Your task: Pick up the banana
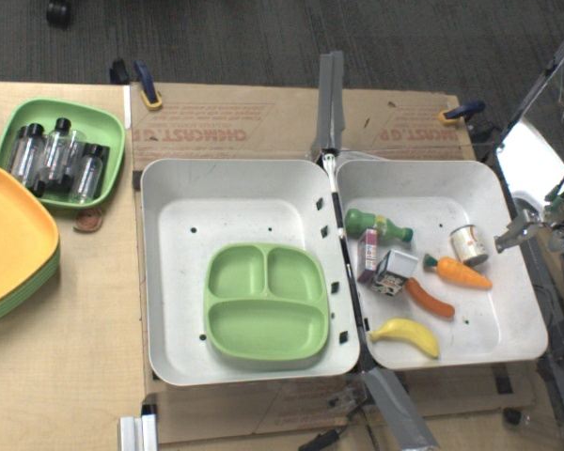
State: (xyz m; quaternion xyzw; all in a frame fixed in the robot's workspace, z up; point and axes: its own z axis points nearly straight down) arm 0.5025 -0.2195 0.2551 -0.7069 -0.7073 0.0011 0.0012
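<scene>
The yellow banana (406, 335) lies on its side near the front edge of the right bin (508, 341), curved ends pointing down. My gripper (513, 234) sits at the right rim of that bin, well back and to the right of the banana, and partly cut off by the view's edge. Nothing is seen in its grasp.
In the right bin with the banana are an orange carrot (462, 272), a small tin can (467, 244), a red-orange pepper (429, 299), a green bottle (376, 224), a pink box (369, 251) and a small dark box (392, 272). The left bin (169, 252) holds a green divided plate (266, 303).
</scene>
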